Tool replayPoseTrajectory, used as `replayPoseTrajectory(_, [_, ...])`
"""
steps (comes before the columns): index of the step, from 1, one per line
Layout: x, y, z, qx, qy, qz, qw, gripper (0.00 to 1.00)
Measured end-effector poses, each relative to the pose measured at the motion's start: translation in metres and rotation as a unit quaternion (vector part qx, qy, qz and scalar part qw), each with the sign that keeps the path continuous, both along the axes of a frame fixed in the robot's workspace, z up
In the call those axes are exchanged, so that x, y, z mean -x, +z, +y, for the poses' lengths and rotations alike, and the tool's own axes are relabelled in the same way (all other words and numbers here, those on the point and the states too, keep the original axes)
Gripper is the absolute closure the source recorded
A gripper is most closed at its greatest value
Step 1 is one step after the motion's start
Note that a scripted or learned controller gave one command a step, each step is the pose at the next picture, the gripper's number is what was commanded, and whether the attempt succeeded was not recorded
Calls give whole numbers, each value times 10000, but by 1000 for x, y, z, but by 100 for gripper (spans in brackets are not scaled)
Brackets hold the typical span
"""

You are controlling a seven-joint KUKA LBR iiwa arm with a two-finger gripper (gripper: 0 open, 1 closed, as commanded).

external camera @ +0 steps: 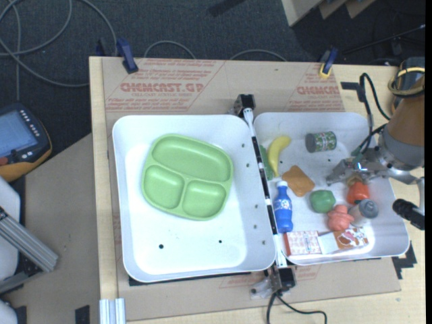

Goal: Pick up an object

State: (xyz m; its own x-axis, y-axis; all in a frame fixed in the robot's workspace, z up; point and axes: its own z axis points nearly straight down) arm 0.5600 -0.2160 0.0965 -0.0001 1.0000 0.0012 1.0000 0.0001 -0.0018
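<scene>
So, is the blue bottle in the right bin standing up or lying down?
Lying down. The blue bottle rests on its side along the left wall of the right bin, white cap pointing toward the banana.

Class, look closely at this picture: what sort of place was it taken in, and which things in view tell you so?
Most likely a robotics lab or test bench. A robot arm reaches over two white bins, one holding a green divided plate, the other toy food like a banana. Loose cables lie on the floor.

Brown bench board (202, 79) with red lettering, left white bin (135, 248), right white bin (388, 238) side by side
</scene>
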Motion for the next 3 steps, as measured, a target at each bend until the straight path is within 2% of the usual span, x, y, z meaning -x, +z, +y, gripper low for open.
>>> replayPoseTrajectory(1, [44, -12, 23, 3, -3, -2, 10000, 0])
replayPoseTrajectory(2, [43, -2, 23, 9, -7, -20, 10000, 100])
replayPoseTrajectory(3, [19, -11, 80, 7, 7, -27, 10000, 100])
